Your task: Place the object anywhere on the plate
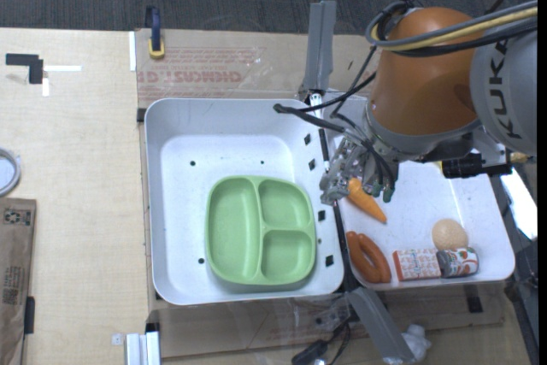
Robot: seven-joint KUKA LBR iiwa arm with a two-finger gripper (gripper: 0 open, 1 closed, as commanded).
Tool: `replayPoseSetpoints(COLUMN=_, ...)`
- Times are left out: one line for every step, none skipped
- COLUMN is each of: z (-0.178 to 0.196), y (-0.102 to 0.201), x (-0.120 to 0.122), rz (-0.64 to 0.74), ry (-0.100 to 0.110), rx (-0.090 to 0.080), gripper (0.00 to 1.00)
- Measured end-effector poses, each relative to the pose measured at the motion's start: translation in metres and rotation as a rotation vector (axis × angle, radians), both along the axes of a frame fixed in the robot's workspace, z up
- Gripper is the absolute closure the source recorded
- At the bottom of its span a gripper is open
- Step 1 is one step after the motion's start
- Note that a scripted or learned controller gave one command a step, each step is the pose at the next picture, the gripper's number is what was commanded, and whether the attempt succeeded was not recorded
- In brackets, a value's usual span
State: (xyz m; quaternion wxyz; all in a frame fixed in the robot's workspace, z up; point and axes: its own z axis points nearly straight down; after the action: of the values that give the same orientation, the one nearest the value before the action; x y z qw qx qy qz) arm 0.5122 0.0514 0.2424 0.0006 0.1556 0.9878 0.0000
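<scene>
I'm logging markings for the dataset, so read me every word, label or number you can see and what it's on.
"KU": start of large black lettering on the grey arm, cut off by the frame edge.
Red lettering on the taped cardboard strip: upside down, too faint to read.
Print on the small carton: too small to read.

hot dog point(367, 257), egg point(449, 233), carton point(434, 263), clamp point(154, 31)

**Gripper low over carrot, right bin**

Gripper point(357, 175) sits at the right bin's point(487, 265) left edge, fingers either side of the carrot's point(367, 203) upper end; grip itself not clear. Near side of that bin: hot dog point(368, 258), small carton point(434, 262), pale egg-like ball point(449, 234). Left bin point(171, 209) holds a green divided plate point(260, 230), three compartments, nothing on it.
</scene>
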Motion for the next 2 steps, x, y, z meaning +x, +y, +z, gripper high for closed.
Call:
replayPoseSetpoints(z=-0.046, y=-0.147, x=-0.002, rz=0.167, ry=0.002, rx=0.001, gripper=1.00)
replayPoseSetpoints(z=0.008, y=-0.081, x=0.063, rz=0.279, ry=-0.001, rx=0.001, gripper=1.00)
